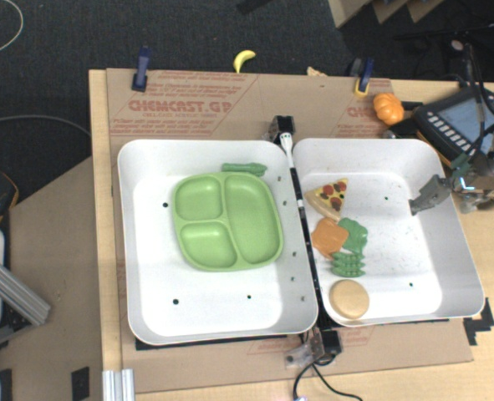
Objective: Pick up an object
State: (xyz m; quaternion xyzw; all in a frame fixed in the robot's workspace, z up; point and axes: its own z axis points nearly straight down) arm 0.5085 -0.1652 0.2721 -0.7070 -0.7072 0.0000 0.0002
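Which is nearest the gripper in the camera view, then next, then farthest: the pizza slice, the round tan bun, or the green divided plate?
From the gripper at the right bin's right edge:
1. Pizza slice, right bin's upper left.
2. Round tan bun, right bin's lower left.
3. Green divided plate, in the left bin.

- The gripper (435, 192) sits at three o'clock, its arm cut off by the right edge; its fingers are too small and blurred to read.
- The green toy (349, 249) is partly covered by the orange piece (328, 236).
- A green item (245, 170) at the divided plate's (227, 221) twelve o'clock is partly hidden behind its rim.
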